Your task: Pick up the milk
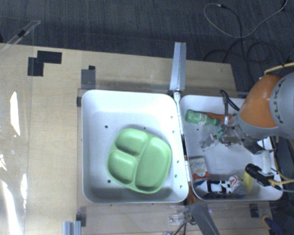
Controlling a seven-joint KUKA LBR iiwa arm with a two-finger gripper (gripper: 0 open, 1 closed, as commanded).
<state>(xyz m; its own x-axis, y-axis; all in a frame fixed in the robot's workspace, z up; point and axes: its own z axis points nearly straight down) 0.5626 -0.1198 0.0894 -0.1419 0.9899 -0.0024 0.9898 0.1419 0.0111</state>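
- Wood-toned bench top (40, 149) fills the left side, bare apart from small black markers near its far edge.
- Next comes the left white bin (88, 136), holding a light green divided plate (139, 160) that sits slightly toward its near right corner.
- A metal rail (179, 67) runs back from the gap between the two bins.
- The right white bin (217, 163) holds several things: a green bottle (201, 118) lying on its side at the far edge, a small reddish packet (198, 166) near the left wall, and what appears to be the milk (221, 185), a black-and-white carton lying flat along the near wall.
- A yellow item (249, 181) lies just beside the carton's right end.
- The gripper (214, 139) hangs over the middle of this bin, between bottle and carton, nothing between its fingers; the jaws look parted.
- The grey arm with its orange band (263, 102) enters from the right.
- Risk, as a judgement: the carton lies tight against the near wall with neighbours beside it, so a descending finger could strike the wall or catch the wrong item.
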